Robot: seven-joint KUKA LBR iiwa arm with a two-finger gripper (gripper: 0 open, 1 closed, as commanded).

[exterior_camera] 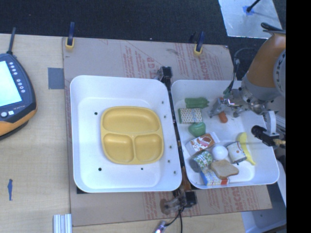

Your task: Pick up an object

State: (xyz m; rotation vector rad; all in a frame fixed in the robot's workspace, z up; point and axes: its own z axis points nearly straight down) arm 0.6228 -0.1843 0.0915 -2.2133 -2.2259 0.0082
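Hovering at the right white bin's [262, 178] far side, the gripper [224, 107], its opening unclear, should descend straight onto the small orange piece [223, 116].

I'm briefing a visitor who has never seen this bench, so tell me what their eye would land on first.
The yellow divided tray stands out first, lying alone in the middle of the left bin. Next comes the right bin, crowded with small toy foods, among them a banana, a white egg and a slice of bread. The grey arm with its orange band reaches over that bin's far right corner.
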